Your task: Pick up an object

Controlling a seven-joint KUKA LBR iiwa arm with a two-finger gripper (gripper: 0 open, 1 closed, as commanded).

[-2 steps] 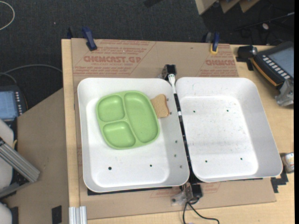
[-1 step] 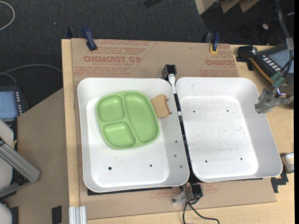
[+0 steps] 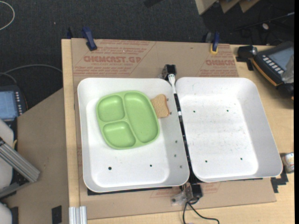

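Note:
A light green divided plate (image 3: 127,119) with three compartments lies in the left white bin (image 3: 126,171). A small tan slice, like a piece of toast or a cracker (image 3: 160,106), rests against the plate's upper right rim, close to the bin's right wall.
The right white bin (image 3: 224,129) sits beside the left one on a brown board (image 3: 121,55). Blue and yellow clamps (image 3: 88,38) hold the board's far edge. A teach pendant (image 3: 273,64) lies at the far right. Cables trail below the bins.

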